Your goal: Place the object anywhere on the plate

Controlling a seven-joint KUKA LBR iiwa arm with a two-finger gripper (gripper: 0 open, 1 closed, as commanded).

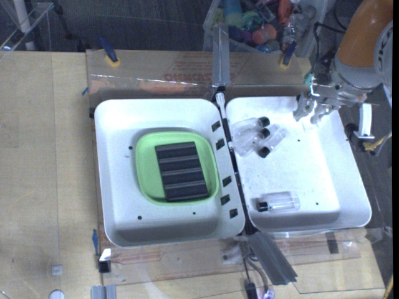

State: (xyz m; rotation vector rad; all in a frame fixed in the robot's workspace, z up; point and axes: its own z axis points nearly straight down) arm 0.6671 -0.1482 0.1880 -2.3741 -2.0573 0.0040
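The claw (310,109) hovers at the far right corner of the right bin (349,210), and I can't tell whether it's released or clenched. A cluster of clear vials (257,134) lies near that bin's far left corner, and another vial (278,202) by its near edge. The green plate (144,167) in the left bin (115,192) carries just a black ridged block (181,170). No vial delivered; pick and place remain.

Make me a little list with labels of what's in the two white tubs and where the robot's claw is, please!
left bin: green plate with a black ridged block on it
right bin: clear vials with black caps
vial cluster: near the bin's far left corner
single vial: lying near the front edge
gripper: over the right bin's far edge, holding nothing visible
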